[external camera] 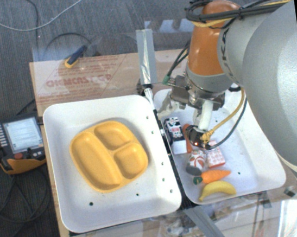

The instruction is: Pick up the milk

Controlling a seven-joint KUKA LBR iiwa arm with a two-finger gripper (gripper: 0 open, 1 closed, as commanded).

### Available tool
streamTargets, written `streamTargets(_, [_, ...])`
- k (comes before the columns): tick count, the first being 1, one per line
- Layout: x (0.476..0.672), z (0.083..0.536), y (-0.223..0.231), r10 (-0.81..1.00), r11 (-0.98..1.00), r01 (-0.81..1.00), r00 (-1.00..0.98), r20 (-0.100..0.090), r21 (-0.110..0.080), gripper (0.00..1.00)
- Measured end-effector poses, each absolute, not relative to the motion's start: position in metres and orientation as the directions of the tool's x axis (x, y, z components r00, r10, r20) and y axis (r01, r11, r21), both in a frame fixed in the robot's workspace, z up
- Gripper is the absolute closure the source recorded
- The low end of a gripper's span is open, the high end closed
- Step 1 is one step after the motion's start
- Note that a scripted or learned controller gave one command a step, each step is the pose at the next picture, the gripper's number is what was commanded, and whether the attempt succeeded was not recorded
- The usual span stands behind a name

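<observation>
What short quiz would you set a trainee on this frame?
1. True or false: the carrot lies next to the banana in the right bin.
2. What lies in the left bin? A: a yellow divided plate. B: a mug. C: a spoon.
3. Fill in: the arm reaches over the ___ bin.
Key: 1 true; 2 A; 3 right.
</observation>
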State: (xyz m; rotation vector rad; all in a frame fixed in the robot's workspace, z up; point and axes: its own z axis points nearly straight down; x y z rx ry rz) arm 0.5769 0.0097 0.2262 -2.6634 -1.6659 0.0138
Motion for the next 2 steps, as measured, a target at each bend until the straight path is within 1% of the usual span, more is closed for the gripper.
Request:
streamTargets(1, [0.540, 0.186, -0.047, 0.785, -0.620, 0.785, 0.620, -0.010, -0.005, 0.00])
streamTargets(2, [0.611, 0.179, -0.042, 0.775, -0.632, 0.775, 0.632, -0.008, -0.005, 0.00])
